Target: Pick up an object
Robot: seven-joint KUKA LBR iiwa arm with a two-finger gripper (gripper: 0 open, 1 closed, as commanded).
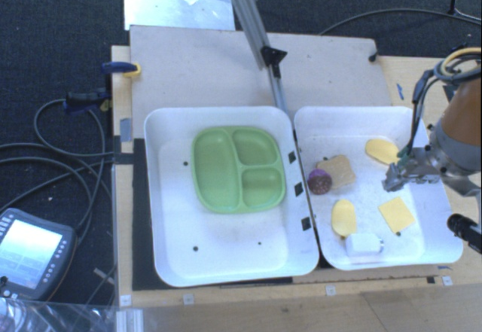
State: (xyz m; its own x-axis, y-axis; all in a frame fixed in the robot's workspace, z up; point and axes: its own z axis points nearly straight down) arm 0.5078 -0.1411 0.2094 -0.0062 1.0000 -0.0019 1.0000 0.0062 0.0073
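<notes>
The right bin (354,121) holds several small objects. A tan bread-like slab (339,169) lies near the divider with a dark purple ball (319,181) touching its left side. A yellow oval piece (381,150) lies further right, another yellow oval (343,217) sits near the front, a flat yellow square (396,214) lies to the right of it, and a white block (363,243) rests by the front wall. My gripper (395,177) hangs over the right bin between the upper yellow oval and the yellow square. Nothing shows between its fingers.
The left bin (173,240) carries a green divided tray (238,169). A grey pole (248,10) slants from the top down to the bins' shared edge. Cables and a teach pendant (30,251) lie on the floor at the left. The arm's body (459,123) covers the right bin's far right edge.
</notes>
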